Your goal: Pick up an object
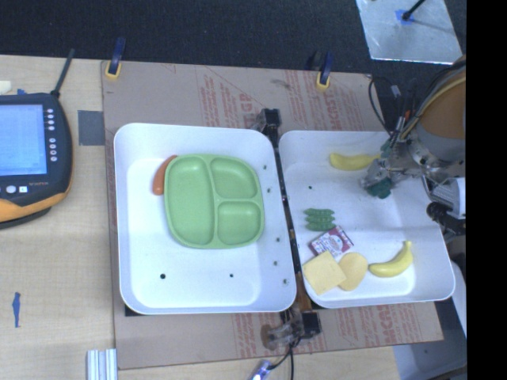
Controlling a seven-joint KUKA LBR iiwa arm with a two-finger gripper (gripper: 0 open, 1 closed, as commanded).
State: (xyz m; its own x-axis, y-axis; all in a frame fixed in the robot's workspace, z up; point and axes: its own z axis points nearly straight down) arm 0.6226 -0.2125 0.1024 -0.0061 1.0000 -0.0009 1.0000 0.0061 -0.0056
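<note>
Cardboard-covered surface [198,85] with two white bins. Left bin [135,283]: green divided plate [214,200]. Right bin [428,291]: two bananas [392,264], cheese wedge [323,274]. Gripper [380,182] low beside upper banana [351,161]; opening indeterminable.

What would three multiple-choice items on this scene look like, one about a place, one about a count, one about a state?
1. Where does the green divided plate lie?
A. left bin
B. right bin
C. on the bench

2. How many bananas are in the right bin?
A. one
B. two
C. four

3. How is the claw placed?
A. over the left bin
B. by the tablet
C. over the right bin, near the upper banana

Answers: 1 A, the left bin surrounds it. 2 B, the upper one and the lower banana. 3 C, it hangs right of that banana.
</note>
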